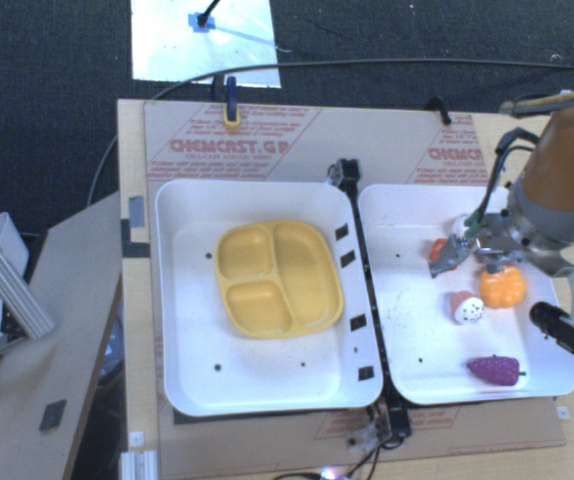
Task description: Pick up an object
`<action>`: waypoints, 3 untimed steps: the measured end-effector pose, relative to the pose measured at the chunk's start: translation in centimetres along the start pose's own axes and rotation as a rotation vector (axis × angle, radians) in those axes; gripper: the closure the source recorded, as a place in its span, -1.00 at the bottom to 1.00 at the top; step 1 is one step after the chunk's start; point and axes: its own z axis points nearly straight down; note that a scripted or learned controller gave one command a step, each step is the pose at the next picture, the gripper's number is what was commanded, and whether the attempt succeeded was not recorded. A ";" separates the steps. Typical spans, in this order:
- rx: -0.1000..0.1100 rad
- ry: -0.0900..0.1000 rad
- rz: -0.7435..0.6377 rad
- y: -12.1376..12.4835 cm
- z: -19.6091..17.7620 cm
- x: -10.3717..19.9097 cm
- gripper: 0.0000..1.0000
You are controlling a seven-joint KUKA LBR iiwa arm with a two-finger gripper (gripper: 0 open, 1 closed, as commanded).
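Camera view: dark carpet (47, 88) surrounds the counter (267, 133). Left bin (182, 298) holds a yellow divided plate (277, 278). Right bin (407, 368) holds a white die (467, 309), orange pumpkin (503, 287) and purple toy (495, 370); gripper (467, 248) hangs above, whether spread I cannot tell.

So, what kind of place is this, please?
Probably a robotics lab bench for grasping tests: a robot arm reaches over two white bins, which hold a yellow divided plate and small toy objects.
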 end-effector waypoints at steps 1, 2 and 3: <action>0.004 0.001 0.002 -0.3 4.2 -0.1 -1.00; 0.005 0.002 0.002 -0.2 10.0 0.8 -1.00; 0.004 0.001 0.003 -0.2 14.0 0.9 -1.00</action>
